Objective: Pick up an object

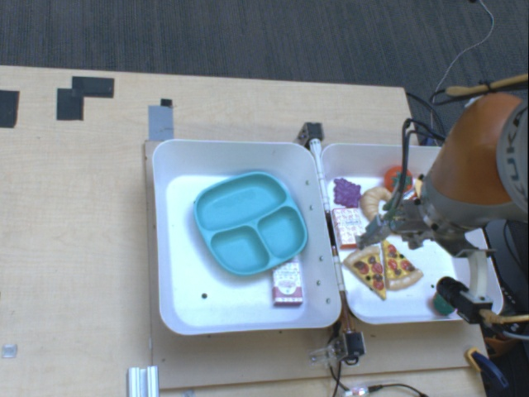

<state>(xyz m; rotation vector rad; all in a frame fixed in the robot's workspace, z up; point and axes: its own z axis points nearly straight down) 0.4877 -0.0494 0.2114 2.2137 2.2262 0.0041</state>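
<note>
Beyond tan bench (74, 222), grey carpet (248, 15); end effector (382, 228) grip state unclear.

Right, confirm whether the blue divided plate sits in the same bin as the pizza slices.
No: the blue divided plate lies in the left bin, the pizza slices in the right bin.

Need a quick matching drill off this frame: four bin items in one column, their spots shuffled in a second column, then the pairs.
Items
1. blue divided plate
2. small carton
3. pizza slices
4. purple grapes

Places
A. right bin, near the front, just below the gripper
B. left bin, in the middle
C. right bin, back left corner area
D. left bin, front right, just in front of the plate

Pairs: 1-B, 2-D, 3-A, 4-C
</note>
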